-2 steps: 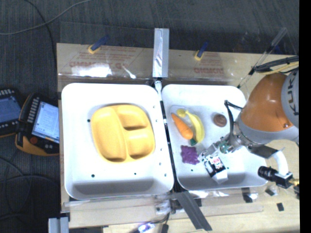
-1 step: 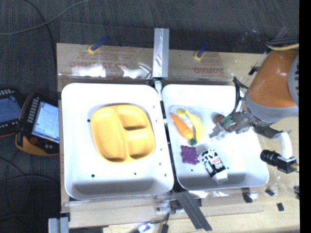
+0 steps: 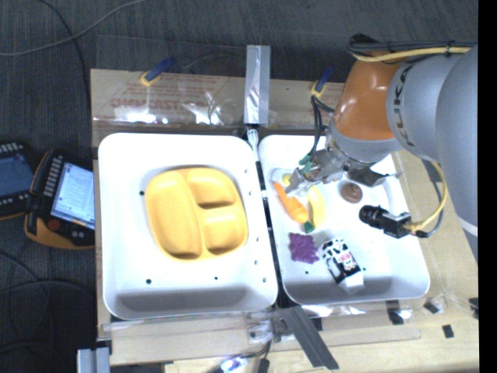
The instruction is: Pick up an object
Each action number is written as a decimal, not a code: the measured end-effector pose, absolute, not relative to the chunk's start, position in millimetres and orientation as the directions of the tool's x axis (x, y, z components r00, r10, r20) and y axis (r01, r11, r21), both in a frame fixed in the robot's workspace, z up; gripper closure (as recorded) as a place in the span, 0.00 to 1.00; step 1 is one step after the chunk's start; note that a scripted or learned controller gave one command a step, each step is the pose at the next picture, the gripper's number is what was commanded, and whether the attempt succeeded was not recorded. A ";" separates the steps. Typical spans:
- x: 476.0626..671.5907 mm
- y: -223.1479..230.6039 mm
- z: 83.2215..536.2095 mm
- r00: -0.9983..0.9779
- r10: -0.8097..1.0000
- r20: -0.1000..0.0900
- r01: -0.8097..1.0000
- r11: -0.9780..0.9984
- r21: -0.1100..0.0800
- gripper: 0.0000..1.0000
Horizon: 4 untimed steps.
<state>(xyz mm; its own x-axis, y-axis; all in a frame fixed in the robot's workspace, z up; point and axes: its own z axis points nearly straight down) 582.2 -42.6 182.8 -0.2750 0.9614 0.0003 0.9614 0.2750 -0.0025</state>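
**Reaching into the right bin, nothing lifted yet**

Hovering low over the right bin (image 3: 411,282), the gripper (image 3: 304,176) sits at the near-left part of that bin, just above a cluster of small toys. From the camera view, the arm's orange band and grey body cover the bin's far right corner. Directly beneath the tool lie a toy carrot (image 3: 290,204) and a yellow banana-like piece (image 3: 316,205), touching each other; either could be the target. Whether the jaws are open or closed cannot be told, since the wrist hides them from above. Nearer the camera lie a purple toy (image 3: 303,247) and a black-and-white toy (image 3: 342,261), apart from the tool. A brown disc (image 3: 352,193) lies just right of the wrist. The left bin (image 3: 124,286) holds a yellow divided tray (image 3: 196,211), well apart from the arm.

By my reading, the approach is made but no object is seen held or raised; the grasp and lift remain to be done
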 end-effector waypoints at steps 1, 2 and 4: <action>534.0 -98.1 99.1 -0.299 0.954 -0.001 0.954 0.299 -0.001 1.00; 572.3 11.4 214.6 -0.270 0.963 -0.001 0.963 0.270 -0.002 1.00; 534.3 -111.1 91.8 -0.330 0.944 -0.006 0.944 0.330 0.011 1.00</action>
